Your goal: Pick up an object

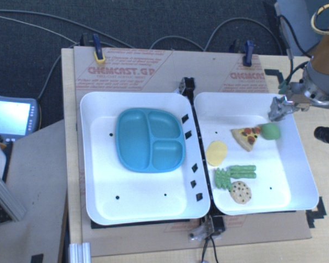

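Here the gripper (277,109) hangs over the right bin (301,163), just above the green ball (270,131); whether its jaws are open or closed I cannot tell. The ball lies touching the pizza slice (245,137) on its left. It looks light and smooth, likely to roll or squirt out, so a hold across its widest middle seems safest. Farther from the ball lie a yellow piece (216,152), green asparagus (234,175) and a cookie (240,192).
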You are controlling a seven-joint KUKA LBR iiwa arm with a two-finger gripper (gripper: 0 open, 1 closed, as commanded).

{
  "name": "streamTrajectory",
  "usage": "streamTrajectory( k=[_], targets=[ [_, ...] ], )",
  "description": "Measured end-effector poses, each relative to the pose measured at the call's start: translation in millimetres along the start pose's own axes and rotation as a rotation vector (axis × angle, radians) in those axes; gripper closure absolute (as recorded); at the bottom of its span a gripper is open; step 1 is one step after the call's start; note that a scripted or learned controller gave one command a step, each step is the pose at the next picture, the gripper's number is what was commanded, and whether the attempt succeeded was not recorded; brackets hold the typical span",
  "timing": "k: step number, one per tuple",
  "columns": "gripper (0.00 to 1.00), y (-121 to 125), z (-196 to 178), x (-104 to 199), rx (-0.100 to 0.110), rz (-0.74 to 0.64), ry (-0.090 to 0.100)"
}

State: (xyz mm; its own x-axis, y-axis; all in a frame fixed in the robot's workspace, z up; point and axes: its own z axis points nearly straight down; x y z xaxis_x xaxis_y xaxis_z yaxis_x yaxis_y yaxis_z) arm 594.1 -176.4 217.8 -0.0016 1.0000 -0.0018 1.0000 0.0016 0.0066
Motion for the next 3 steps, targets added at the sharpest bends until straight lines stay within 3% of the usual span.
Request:
streamTrajectory(
  k=[1, 3],
  targets=[
    [1.00, -20.5, -1.4, 58.7, 0.010, -0.003, 0.005],
    [1.00, -48.7, -21.3, 171.1, 0.010, -0.004, 0.005]
  ],
)
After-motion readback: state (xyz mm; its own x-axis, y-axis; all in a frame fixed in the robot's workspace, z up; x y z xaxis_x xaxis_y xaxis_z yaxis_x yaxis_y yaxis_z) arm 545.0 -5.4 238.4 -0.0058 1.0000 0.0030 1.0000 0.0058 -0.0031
